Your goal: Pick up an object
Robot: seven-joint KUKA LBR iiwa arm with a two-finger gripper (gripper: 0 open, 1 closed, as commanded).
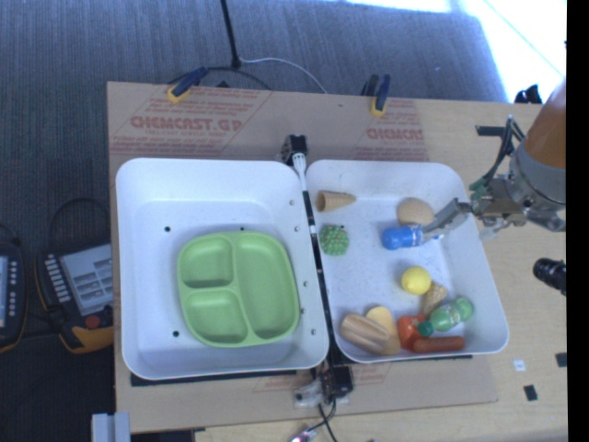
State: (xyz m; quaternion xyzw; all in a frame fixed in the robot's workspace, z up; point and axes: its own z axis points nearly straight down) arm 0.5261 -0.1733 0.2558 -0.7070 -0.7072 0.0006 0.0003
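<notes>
Now gripper (440,224) near right bin (479,247) edge, beside blue object (401,238).

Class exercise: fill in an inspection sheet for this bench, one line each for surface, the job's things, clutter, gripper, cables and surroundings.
Surface: brown board bearing two white bins, left bin and right bin.
Job's things: right bin holds a cone, green ball, blue item, yellow ball, and toy food piled at its near edge.
Clutter: green divided plate in left bin.
Gripper: gripper over right bin, by the blue item.
Cables: thin cable behind board.
Surroundings: dark carpet; clamps.
</notes>
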